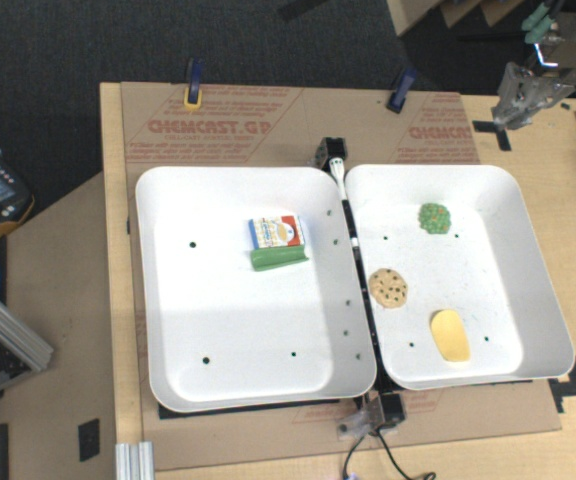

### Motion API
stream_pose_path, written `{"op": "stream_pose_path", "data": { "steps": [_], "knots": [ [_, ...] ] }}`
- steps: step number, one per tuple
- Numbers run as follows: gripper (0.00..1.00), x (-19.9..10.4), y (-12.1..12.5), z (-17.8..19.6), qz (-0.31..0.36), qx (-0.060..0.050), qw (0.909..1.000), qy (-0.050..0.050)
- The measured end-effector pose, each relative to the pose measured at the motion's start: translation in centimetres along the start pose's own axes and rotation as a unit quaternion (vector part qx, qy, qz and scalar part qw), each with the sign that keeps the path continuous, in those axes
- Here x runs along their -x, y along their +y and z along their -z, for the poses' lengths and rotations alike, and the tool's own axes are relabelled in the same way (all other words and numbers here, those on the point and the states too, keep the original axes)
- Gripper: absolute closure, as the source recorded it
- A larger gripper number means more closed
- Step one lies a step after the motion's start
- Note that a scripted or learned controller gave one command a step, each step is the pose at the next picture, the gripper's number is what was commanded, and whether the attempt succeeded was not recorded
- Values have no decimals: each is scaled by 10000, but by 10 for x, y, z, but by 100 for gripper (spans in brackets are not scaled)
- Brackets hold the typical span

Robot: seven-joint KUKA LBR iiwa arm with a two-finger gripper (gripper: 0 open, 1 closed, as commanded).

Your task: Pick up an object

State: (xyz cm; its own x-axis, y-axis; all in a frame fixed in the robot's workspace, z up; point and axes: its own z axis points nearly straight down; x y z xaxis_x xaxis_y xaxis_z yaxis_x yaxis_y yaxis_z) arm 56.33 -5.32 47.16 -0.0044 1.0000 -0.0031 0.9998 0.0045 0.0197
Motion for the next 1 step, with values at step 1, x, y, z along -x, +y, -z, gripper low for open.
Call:
{"op": "stream_pose_path", "data": {
  "steps": [1],
  "knots": [
    [100,85,-32,-126,-42,-123,9999,18]
  ]
}}
